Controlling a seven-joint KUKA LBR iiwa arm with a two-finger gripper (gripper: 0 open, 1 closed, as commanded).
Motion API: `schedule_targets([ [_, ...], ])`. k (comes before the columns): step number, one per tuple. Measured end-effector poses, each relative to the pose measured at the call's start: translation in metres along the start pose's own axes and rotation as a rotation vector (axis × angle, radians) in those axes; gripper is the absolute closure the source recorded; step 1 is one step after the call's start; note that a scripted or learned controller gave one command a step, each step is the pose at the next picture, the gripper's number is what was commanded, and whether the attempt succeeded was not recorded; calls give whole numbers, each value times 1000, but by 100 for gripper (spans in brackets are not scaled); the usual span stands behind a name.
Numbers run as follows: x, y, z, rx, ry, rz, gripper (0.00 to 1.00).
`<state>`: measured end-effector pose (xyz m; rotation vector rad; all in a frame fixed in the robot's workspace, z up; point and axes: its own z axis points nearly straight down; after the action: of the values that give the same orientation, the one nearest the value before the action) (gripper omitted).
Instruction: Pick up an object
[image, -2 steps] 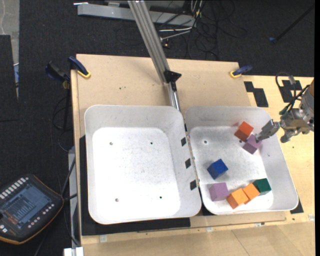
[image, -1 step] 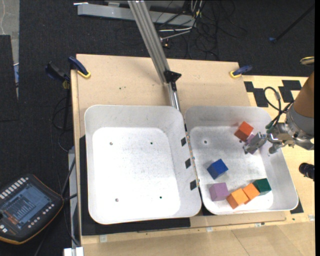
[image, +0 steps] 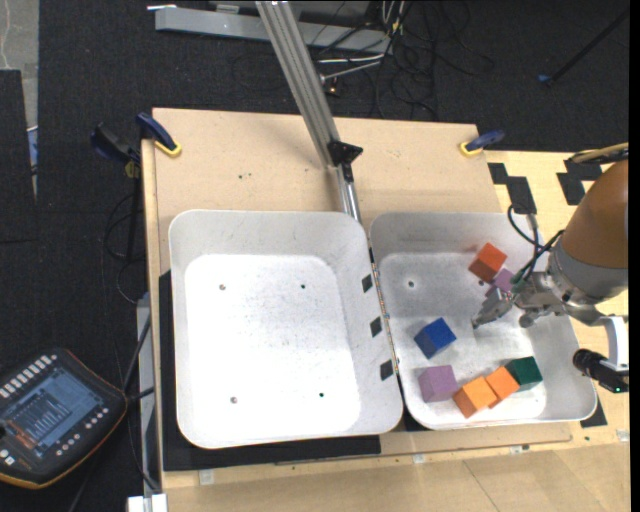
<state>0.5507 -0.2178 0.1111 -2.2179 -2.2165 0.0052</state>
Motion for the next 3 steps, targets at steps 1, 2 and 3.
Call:
schedule_targets([
  [1, -1, 2, -15, -9, -3, 0, 100],
  [2, -1, 1, -57, -12, -4, -2, 100],
  [3, -2, 2, -93, -12, -4, -3, 100],
])
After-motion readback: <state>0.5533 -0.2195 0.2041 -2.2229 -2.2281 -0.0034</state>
